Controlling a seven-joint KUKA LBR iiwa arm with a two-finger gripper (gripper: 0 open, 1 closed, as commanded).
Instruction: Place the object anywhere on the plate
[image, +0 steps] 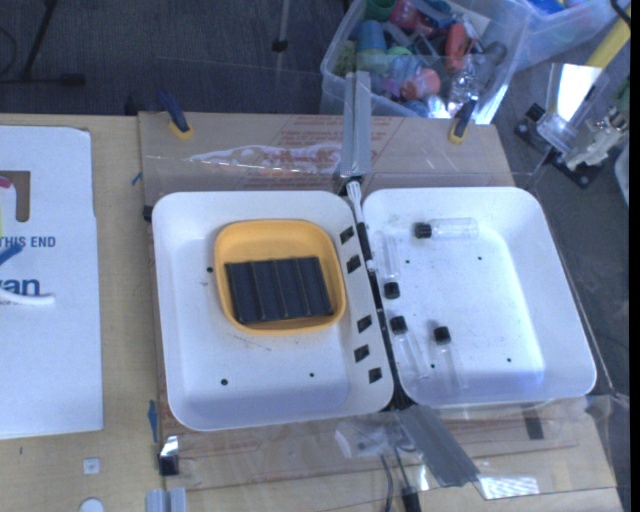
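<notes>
Looking down on both bins now, and the dark ribbed slab (278, 290) is lying flat inside the yellow plate (275, 232), mid-left of the frame, in the left bin (185, 330). Its long side is running left-right and its lower edge is sitting close to the plate's lower rim. Judging by that, the placing is looking done, w/ the obj fully on the plate. Pincer state: can't tell whether it's spread or pressed together, so I'm not calling it. Over in the right bin (530, 300), a clear vial w/ a black cap (445, 229) is lying near the top. A few more small black-capped pieces (440, 335) are sitting toward that bin's left and centre, well apart from the plate. Risks from here, as I'm reading it: if the program is counting the job as open and coming in for another grab, it could be lifting the slab back off. It could also be nudging it over that near rim, since there's little margin on the lower side. The plate itself is looking light and loose in the bin, so a low sweep could be shoving it toward the divider tabs (352, 265). The vials are round and clear, so they're prob. rolling if bumped and hard for a grasp to read.
</notes>
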